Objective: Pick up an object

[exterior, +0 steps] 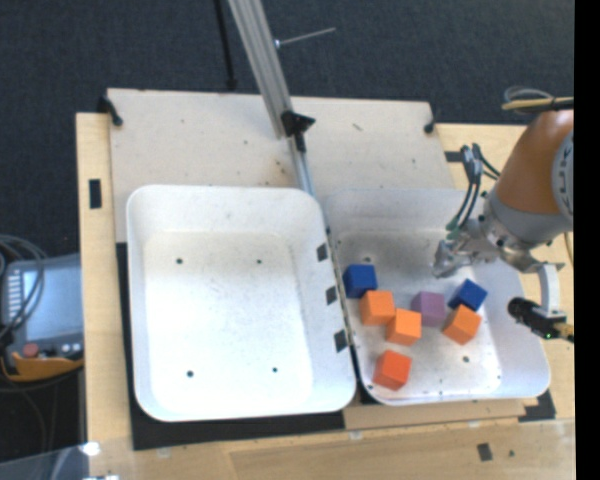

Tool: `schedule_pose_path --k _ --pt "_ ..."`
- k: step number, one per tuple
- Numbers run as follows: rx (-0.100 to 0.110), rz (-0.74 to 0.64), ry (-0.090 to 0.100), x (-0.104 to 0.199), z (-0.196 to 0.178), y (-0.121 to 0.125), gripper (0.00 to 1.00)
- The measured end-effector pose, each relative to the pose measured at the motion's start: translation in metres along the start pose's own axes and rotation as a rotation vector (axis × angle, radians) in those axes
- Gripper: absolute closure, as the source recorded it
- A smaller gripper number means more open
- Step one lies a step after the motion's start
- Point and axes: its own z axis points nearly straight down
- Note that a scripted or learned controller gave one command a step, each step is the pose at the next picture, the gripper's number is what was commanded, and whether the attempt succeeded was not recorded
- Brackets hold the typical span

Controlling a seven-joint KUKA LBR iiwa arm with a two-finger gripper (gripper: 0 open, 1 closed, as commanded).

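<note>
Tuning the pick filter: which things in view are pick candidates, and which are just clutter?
Job:
- gripper
- right bin
- two blue cubes
- four orange cubes
- purple cube

Lying about:
- left bin
- metal pole
- handheld controller

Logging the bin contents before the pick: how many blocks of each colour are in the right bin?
Orange blocks: 4
Blue blocks: 2
Purple blocks: 1
Total: 7, all in the right bin.
</note>
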Motion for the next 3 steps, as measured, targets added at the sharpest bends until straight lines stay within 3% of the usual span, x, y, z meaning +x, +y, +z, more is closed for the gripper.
schedule_pose_path --k 3 --pt "-0.002 -0.009 -0.001 0.005 -0.168 -0.004 1.00"
